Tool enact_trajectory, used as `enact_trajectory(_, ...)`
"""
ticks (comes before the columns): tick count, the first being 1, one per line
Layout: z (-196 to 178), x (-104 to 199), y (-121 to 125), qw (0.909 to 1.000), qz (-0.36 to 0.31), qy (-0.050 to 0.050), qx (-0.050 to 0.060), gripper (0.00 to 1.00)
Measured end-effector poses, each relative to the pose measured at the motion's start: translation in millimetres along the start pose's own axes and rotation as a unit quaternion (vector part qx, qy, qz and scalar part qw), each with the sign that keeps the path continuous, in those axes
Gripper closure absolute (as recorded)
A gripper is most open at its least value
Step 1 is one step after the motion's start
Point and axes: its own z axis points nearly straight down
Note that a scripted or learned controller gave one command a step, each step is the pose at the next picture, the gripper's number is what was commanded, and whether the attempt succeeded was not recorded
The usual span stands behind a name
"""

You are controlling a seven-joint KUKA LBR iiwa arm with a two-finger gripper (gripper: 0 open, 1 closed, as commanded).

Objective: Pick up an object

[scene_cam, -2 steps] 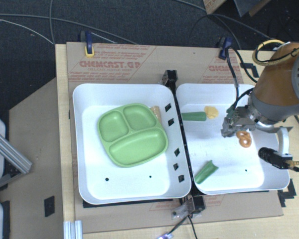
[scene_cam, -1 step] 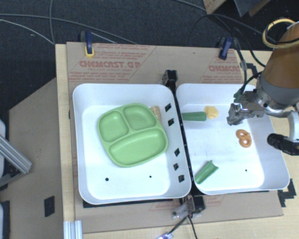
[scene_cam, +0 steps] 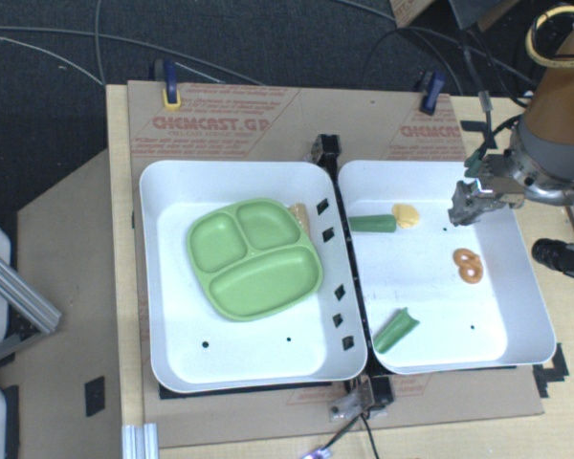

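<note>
Four small items lie loose in the right bin (scene_cam: 517, 295): nearest, a green pod (scene_cam: 395, 330), then a pretzel (scene_cam: 469, 266), then a green stick (scene_cam: 372, 223) beside a yellow piece (scene_cam: 407, 216). Past the pretzel hangs the gripper (scene_cam: 462, 206) (open or clenched, I cannot tell), so picking seems not yet done.

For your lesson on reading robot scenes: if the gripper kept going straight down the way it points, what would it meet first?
Probably the bare white floor of the right bin. The gripper hangs above its far right part, with the pretzel nearer the camera and the yellow piece off to the side. Depth from one slanted view is uncertain.
</note>
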Motion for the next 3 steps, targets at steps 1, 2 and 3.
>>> enact_trajectory(1, 8, 57, 4, 1.0, -0.002, 0.002, 0.004, 1.0)
enact_trajectory(2, 17, 112, 5, 1.0, -0.002, 0.002, 0.004, 1.0)
enact_trajectory(3, 35, 163, -4, 1.0, -0.002, 0.001, 0.005, 1.0)
